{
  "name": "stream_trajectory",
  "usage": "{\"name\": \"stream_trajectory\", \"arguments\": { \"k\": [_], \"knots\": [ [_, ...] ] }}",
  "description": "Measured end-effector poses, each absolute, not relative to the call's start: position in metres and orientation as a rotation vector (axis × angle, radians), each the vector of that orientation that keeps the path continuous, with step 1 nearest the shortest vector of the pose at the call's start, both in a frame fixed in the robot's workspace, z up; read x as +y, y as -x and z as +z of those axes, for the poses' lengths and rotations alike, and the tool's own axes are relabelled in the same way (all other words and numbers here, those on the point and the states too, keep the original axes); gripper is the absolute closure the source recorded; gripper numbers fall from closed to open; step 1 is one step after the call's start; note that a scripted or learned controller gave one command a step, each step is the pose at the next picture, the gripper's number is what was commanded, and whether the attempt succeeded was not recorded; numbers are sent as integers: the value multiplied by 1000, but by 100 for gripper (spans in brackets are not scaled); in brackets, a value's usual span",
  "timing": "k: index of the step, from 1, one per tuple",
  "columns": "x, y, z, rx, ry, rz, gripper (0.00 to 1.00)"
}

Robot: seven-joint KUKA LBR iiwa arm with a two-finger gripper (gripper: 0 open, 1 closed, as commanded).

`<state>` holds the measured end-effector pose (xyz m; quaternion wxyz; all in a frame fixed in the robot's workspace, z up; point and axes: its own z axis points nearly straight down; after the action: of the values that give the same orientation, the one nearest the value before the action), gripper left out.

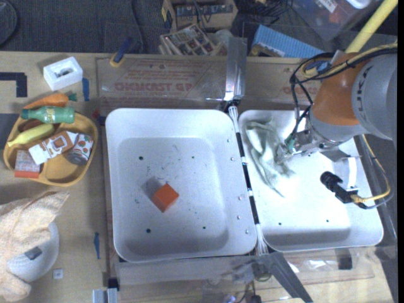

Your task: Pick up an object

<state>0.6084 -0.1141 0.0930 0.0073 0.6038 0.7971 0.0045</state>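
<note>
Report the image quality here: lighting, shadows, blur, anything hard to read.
Camera view: soft, even light; the orange block casts a small dark shadow to its left on the left bin. The cloth in the right bin looks pale and washed out against the white, and the pincer there is too blurred to read.

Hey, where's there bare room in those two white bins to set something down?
Left bin: bare floor all around the orange block, widest toward the far wall. Right bin: bare along the near wall; crowded at the far end, where the gripper sits by the crumpled cloth.
</note>
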Motion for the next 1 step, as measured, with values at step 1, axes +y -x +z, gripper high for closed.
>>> {"name": "stream_trajectory", "arguments": {
  "k": [1],
  "knots": [
    [-116,-608,92,2490,-1891,11,0]
  ]
}}
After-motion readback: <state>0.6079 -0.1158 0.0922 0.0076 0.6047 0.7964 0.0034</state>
